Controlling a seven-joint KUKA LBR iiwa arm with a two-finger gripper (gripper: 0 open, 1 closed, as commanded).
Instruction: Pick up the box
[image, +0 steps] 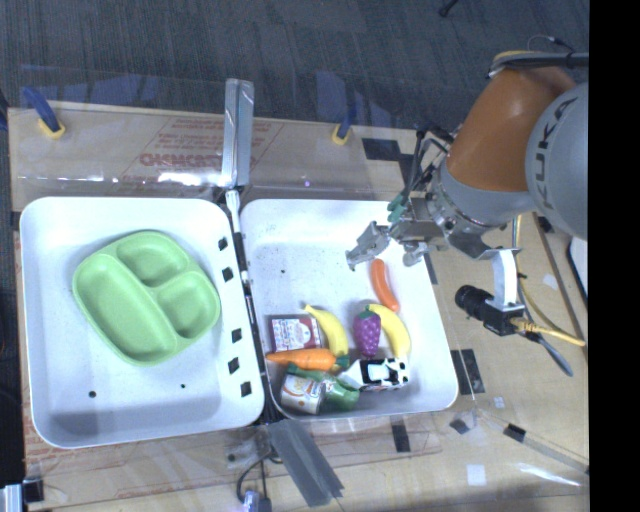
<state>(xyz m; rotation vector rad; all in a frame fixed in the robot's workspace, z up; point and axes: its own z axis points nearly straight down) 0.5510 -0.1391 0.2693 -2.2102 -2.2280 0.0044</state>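
box (291, 331) btwn carrot (301, 358) & banana (329, 329), claw (385, 247) well apart

Dark grey carpet (300, 50) lies beyond a tan wooden bench (120, 150) under even light.

arm (590, 150): "KUKA", partly cut off | bench sheet (180, 150): red print, perhaps unreadable
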